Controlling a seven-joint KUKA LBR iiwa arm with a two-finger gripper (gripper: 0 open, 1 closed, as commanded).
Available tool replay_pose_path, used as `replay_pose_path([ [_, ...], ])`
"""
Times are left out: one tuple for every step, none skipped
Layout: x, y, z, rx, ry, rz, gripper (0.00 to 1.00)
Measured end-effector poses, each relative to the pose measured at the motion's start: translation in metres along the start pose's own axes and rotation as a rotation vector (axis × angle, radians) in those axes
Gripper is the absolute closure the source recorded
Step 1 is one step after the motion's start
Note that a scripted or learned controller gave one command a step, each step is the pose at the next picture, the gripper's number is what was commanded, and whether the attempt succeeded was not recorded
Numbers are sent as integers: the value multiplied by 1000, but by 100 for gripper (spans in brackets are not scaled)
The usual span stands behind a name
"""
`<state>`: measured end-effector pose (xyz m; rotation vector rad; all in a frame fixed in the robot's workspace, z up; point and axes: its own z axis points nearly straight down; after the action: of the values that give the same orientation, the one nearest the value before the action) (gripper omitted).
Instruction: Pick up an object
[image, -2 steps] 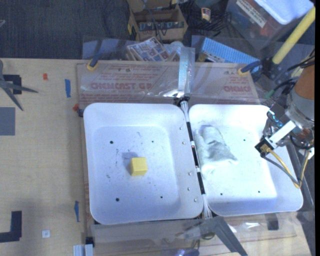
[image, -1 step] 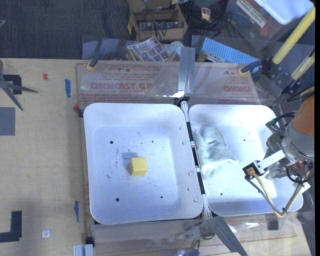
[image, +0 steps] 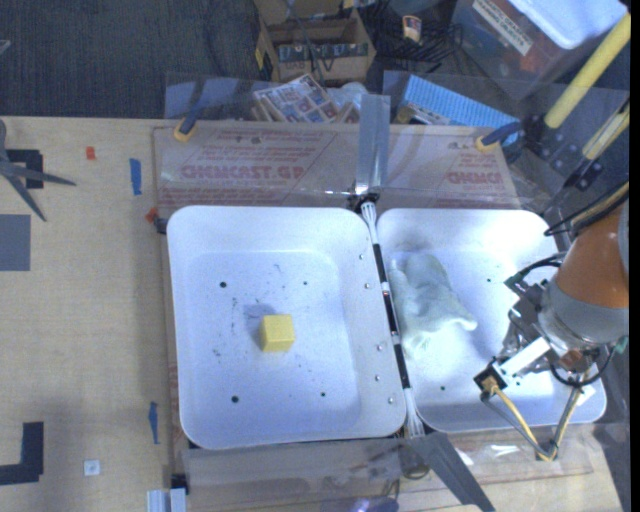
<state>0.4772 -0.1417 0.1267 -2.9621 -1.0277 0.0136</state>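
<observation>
A small yellow cube (image: 278, 332) lies near the middle of the left bin (image: 200, 250). A pale, crumpled, cloth-like thing (image: 430, 295) rests in the right bin (image: 480, 235), close to the divider between the bins. The gripper (image: 530, 318) hangs low over the right side of the right bin, under the grey wrist and orange band. It is to the right of the pale thing and apart from it. Nothing is seen held in it.
A metal divider strip (image: 385, 300) runs between the two bins. Clear plastic sheeting with red lettering (image: 260, 165) stands behind them. The wooden bench (image: 70, 330) stretches to the left, with blue tape marks and dark tools at its far left edge.
</observation>
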Motion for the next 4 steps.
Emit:
replay_pose_path([
  [-4, 11, 39, -7, 7, -596, 100],
  [13, 4, 39, -18, 7, 3, 100],
  [-37, 51, 38, -10, 4, -106, 100],
  [-36, 51, 39, -11, 4, -157, 100],
])
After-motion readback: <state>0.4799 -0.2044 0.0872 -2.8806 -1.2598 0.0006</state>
